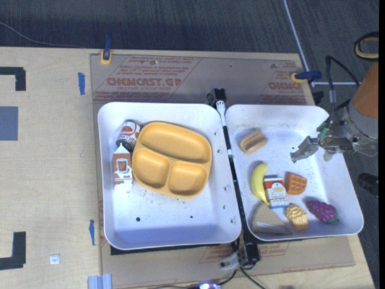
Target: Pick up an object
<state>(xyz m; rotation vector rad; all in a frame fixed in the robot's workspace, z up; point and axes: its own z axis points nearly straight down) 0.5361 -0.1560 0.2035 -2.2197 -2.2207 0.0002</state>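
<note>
My gripper (313, 154) hangs over the right bin (346, 179), near its right wall, open with nothing between its fingers. Below and left of it lie an orange waffle piece (295, 183), a red and white carton (275, 192) and a banana (259, 182). A hot dog bun (252, 141) sits to its left, near the bin's back. Purple grapes (322, 210), a yellow lumpy toy (296, 216) and a tan wedge (267, 220) lie along the front of that bin.
The left bin (162, 230) holds a yellow divided tray (171, 159), a can (127, 135) and an orange and white box (123, 168) by its left wall. A black clamp (216, 96) sits where the bins meet.
</note>
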